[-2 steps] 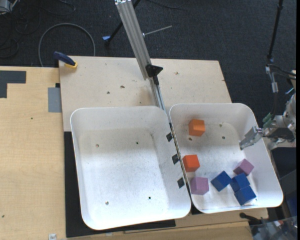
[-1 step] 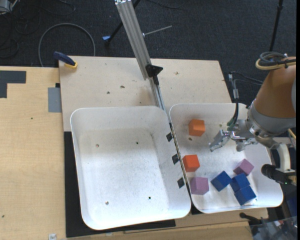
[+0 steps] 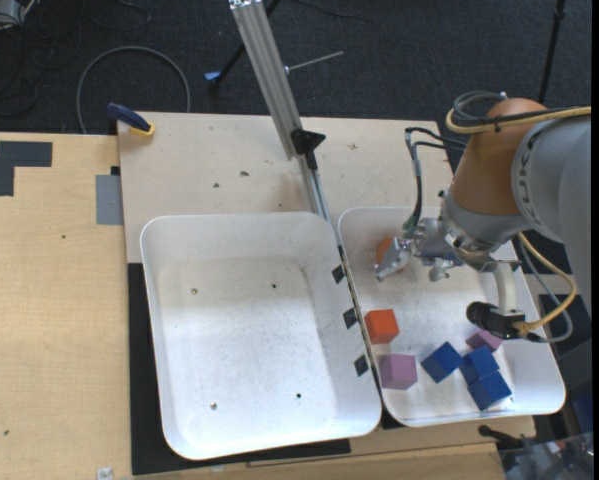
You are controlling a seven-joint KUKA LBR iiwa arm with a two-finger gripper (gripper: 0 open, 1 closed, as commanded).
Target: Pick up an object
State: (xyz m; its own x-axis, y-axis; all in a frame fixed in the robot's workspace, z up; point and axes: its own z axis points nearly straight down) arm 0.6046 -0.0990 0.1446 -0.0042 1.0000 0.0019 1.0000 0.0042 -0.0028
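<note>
Step in hand, as I'm reading it: the gripper (image 3: 404, 260) is closing in on a pick in the right bin (image 3: 434, 420).

Doing it well, near to far:
- 2 blue cubes, the lower blue cube (image 3: 489, 388) and the upper blue cube (image 3: 442, 360), are sitting touching at the bin's 5 o'clock corner, with a small purple block (image 3: 485, 341) just beside them. They are crowding each other, so this is likely a poor target.
- The pink cube (image 3: 398, 371) is lying at 7 o'clock, close to the divider wall, so the wall risks getting in the claw's way.
- The orange cube (image 3: 381, 325) is sitting alone at 9 o'clock, near the wall and apart from the others.
- The gripper is hanging over the 11 o'clock area, with a small orange block (image 3: 387, 249) right at its tip, on its 10 o'clock side. Best bet: it should be centring over this block, descending straight down, and checking the grasp before lifting.

Claw state: I am not managing to tell whether it is wide, narrow or holding anything, because the tip is blurring into the block.

Task's thing: the small orange block is showing bright orange, is partly hidden by the tip, and is looking tilted. Its exact shape is unclear.

The left bin (image 3: 239, 308) is sitting at 9 o'clock from all this, and the grey arm (image 3: 554, 183) with its orange band is reaching in from 3 o'clock.
</note>
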